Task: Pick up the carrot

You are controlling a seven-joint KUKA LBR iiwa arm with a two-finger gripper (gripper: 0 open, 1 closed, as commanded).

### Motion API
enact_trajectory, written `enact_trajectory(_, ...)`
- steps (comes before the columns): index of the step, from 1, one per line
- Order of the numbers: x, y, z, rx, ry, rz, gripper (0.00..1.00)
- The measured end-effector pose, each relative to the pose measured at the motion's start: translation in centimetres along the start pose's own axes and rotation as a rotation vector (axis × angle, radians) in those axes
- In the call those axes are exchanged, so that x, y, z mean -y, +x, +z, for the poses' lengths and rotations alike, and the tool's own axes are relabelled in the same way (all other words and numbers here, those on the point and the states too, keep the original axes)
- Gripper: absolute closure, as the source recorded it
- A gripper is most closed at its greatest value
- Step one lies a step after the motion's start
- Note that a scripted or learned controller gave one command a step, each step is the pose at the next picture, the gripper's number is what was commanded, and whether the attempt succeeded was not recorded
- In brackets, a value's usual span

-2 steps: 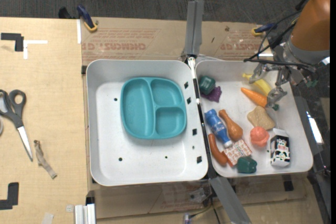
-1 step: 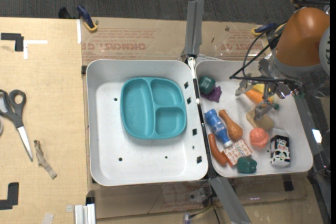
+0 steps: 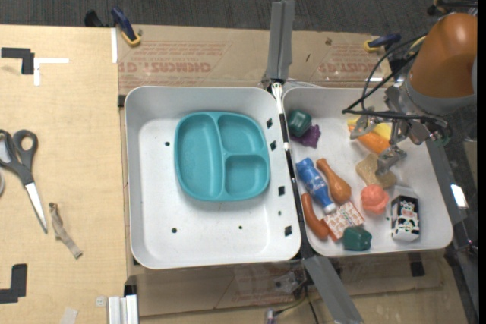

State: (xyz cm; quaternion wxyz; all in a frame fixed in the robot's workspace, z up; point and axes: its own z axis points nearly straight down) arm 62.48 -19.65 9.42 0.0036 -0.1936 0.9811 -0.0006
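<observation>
1. Hanging over the right bin (image 3: 437, 186) near its far right corner, the gripper (image 3: 392, 155) points down from the grey and orange arm (image 3: 446, 61); whether it is spread or pressed together cannot be told, and nothing can be seen held in it.
2. Its tip is just above a beige object (image 3: 370, 171). An orange and yellow toy (image 3: 373, 139) lies just beside it, toward the far edge.
3. The carrot (image 3: 334, 180) lies near the middle of the right bin, tilted, between a blue bottle (image 3: 314, 183) and the beige object, apart from the gripper.
4. A red sausage-shaped toy (image 3: 313, 216), a red and white printed card (image 3: 344, 219), a dark green object (image 3: 357, 239), a pink ball (image 3: 373, 198) and a black and white carton (image 3: 405, 218) lie along the near edge.
5. The card's print is too small to read.
6. Cardboard (image 3: 190, 57) behind the bins carries mirrored red lettering, not legible.
7. The left bin (image 3: 144, 186) holds a teal divided plate (image 3: 222, 155).
</observation>
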Motion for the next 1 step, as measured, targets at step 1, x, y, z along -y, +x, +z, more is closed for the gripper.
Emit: enact_trajectory(1, 0.03, -0.20, -1.14, 0.005, 0.002, -0.001, 1.00)
